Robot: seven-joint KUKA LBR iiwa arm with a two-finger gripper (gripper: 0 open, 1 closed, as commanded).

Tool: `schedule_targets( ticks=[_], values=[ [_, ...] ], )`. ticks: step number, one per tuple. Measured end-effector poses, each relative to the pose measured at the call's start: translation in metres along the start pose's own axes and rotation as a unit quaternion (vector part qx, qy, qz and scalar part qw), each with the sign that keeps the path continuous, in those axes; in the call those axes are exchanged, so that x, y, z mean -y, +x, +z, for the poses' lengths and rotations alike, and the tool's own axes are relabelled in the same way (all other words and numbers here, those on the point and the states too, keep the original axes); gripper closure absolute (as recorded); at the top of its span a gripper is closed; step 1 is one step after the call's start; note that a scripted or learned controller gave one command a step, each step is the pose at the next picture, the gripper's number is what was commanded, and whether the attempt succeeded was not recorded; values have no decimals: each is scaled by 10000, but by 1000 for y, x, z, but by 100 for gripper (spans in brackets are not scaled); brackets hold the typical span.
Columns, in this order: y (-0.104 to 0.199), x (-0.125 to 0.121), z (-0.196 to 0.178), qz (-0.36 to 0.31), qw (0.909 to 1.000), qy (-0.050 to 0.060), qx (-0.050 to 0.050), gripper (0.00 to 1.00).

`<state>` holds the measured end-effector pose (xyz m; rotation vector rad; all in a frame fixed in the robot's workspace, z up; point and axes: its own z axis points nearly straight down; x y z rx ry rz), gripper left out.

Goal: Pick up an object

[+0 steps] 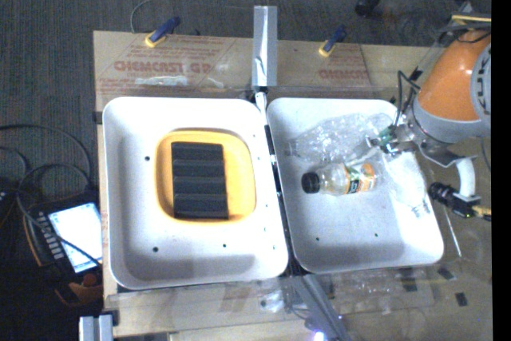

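Observation:
A small clear bottle with a black cap and an orange label lies on its side in the middle of the right bin. Behind it sits crumpled clear plastic. In the left bin rests a yellow tray holding a black ribbed block. My gripper is low at the right bin's far right side, just right of the plastic and up-right of the bottle. The grey and orange arm comes in from the right above it.
A metal post stands at the back between the bins. Two clamps hold the wooden board's far edge. Cables and a lit tablet lie on the floor to the left. A black connector hangs beside the right bin's right rim.

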<state>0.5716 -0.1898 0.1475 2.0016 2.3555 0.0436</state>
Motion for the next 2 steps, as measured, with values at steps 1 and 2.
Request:
schedule_targets(
  ticks=[1, 2],
  values=[
    [52, -50, 51, -205, 9995, 213, -67, 100],
    [75, -3, -70, 161, 9995, 274, -84, 100]
  ],
)
